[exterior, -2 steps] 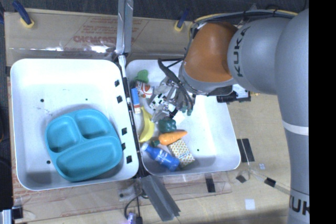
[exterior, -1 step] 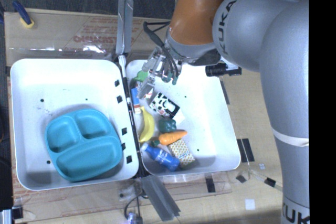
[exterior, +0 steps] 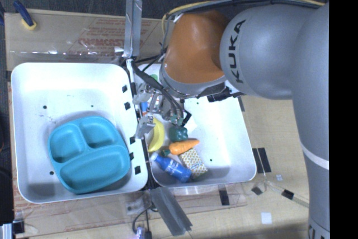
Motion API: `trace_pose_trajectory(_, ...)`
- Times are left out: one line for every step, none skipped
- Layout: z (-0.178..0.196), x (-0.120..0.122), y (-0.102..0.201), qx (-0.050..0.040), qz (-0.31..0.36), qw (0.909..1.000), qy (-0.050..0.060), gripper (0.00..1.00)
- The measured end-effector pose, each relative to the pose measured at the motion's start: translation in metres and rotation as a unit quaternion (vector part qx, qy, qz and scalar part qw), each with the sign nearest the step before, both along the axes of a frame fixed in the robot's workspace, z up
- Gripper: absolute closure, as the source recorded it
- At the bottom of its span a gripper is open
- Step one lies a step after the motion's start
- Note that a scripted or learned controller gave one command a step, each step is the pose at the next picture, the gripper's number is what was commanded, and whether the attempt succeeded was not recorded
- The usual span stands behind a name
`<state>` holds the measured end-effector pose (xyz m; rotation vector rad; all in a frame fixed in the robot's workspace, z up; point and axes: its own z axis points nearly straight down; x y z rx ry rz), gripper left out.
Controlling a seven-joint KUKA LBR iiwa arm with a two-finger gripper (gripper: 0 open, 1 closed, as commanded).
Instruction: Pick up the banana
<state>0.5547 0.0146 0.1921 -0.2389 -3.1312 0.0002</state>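
A: What fills the right of the frame?

B: The grey arm [exterior: 279,47], reaching left over the right bin [exterior: 238,143]. The left bin [exterior: 33,87] holds a blue divided tray [exterior: 89,153].

A: And the banana?

B: The banana [exterior: 157,136] lies at the right bin's left wall, centre frame, just below the gripper [exterior: 152,112]. I cannot tell how the gripper stands.

A: Anything nearby?

B: A carrot [exterior: 183,146] just right of it, a blue bottle [exterior: 172,168] below.
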Motion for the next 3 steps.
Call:
trace_pose_trajectory(0.000, -0.047, -0.071, -0.0004, 0.020, 0.9998, 0.000, 0.00)
trace_pose_trajectory(0.000, -0.013, 0.035, 0.0001, -0.042, 0.9991, -0.001, 0.00)
trace_pose_trajectory(-0.001, -0.079, 0.060, -0.0004, -0.097, 0.9953, 0.000, 0.00)
